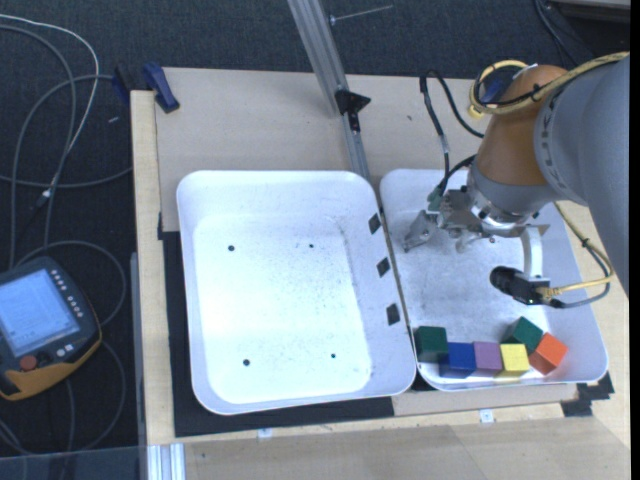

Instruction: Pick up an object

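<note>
- Two shallow white bins on the bench: left bin (215, 193) and right bin (590, 353), touching along their shared edge, where small black clips sit.
- Six small blocks lie in the right bin, all crowded at its near edge, roughly 6 o'clock of that bin.
- Row, left to right: dark green block (432, 342), blue block (461, 357), purple block (487, 355), yellow block (513, 357), orange block (549, 352). Neighbours touch or sit just beside each other.
- A second green block (526, 329) sits just behind the yellow and orange ones, at about 12 o'clock from the yellow.
- Arm (570, 118) enters from 3 o'clock; orange band (510, 148) above the wrist, over the far half of the right bin.
- Gripper (462, 226) is above the right bin's far half, at about 12 o'clock from the block row and well apart from it. Cannot tell from this angle how it is set; no block seen in it.
- Black cylindrical part (515, 283) with a yellow cable hangs below the wrist, between gripper and blocks.
- Grey pole (320, 58) slants across the bench toward the bins' shared far corner.
- Blue item (160, 86) at the bench's far left corner, 11 o'clock.
- Teach pendant (40, 323) on the floor at 9 o'clock of the bench.
</note>
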Controlling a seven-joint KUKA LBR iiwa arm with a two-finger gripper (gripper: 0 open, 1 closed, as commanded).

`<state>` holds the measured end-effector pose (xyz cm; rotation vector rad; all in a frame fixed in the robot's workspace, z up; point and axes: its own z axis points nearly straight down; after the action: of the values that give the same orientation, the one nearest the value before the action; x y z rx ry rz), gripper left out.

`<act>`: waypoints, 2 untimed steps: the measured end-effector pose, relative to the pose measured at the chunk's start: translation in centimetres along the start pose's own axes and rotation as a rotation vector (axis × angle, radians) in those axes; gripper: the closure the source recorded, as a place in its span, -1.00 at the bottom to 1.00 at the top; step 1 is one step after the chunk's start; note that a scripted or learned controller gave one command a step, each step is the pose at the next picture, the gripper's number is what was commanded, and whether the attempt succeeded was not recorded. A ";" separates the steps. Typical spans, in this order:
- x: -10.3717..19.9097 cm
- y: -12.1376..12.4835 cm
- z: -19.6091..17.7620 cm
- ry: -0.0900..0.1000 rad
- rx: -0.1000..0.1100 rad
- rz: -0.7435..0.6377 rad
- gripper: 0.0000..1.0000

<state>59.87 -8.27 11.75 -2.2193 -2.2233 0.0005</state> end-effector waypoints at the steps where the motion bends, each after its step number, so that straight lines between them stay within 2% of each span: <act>1: -5.8 0.5 -1.7 -0.003 -0.004 0.006 -1.00; 2: 0.8 3.9 -8.7 0.002 -0.011 -0.006 -1.00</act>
<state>63.76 -7.45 20.49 -2.2167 -2.2348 -0.0136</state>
